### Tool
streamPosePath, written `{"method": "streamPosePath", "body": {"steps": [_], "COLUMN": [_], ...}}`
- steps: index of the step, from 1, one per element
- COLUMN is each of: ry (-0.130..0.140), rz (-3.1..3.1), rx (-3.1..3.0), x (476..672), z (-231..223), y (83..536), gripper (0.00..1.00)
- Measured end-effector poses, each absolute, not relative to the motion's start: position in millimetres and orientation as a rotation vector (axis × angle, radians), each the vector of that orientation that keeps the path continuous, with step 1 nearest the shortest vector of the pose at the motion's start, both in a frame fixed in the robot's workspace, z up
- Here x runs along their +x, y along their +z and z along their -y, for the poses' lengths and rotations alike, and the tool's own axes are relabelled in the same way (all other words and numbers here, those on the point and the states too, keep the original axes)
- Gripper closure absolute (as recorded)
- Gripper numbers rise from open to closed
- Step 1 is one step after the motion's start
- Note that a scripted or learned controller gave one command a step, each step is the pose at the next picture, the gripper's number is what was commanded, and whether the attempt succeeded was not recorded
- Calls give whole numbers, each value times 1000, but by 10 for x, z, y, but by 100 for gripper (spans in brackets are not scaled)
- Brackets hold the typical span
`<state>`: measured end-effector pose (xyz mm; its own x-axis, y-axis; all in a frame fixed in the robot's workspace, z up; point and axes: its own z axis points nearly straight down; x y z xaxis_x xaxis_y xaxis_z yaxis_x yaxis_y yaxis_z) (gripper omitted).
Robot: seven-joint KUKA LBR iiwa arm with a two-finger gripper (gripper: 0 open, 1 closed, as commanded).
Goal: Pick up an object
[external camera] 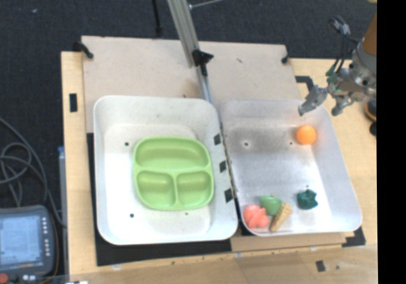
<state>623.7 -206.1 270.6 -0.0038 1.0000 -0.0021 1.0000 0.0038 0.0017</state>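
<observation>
Orange ball [306, 135], small and round, lies in the right bin [330, 168], in that bin's far right part near the upper wall, resting on the grey-scuffed floor with bare space all around it. Just beyond the ball, up and slightly to the right, the gripper [325, 103] hangs over the bin's upper right rim; its two fingers are spread, one tip toward the left above the rim and the other to its right, with nothing between them and no contact with the ball. Well apart from the ball, toward the bin's near edge, sits a dark green toy [307, 199], and further along that near edge, in the corner closest to the other bin, three things crowd together: a light green piece [271, 203], a pink object [255, 216] just beside it, and a tan cone-like piece [281, 217] leaning against them, all touching or nearly so. Across from the ball, in the left bin [114, 149], a lime green divided plate [172, 172] with three compartments lies flat in the middle. A grey metal pole [181, 13] rises at a slant from the bench behind the seam where the two bins meet.
</observation>
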Motion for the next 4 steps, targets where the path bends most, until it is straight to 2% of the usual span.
{"method": "streamPosePath", "body": {"steps": [1, 3, 4], "ry": [-2, -6, -5], "rz": [-2225, -2223, -2220], "rx": [2214, 2224, 2223], "x": [6237, 6097, 6106], "z": [2062, 2187, 2275], "y": [2707, 1642, 1188], "gripper": [0, 0, 0]}}
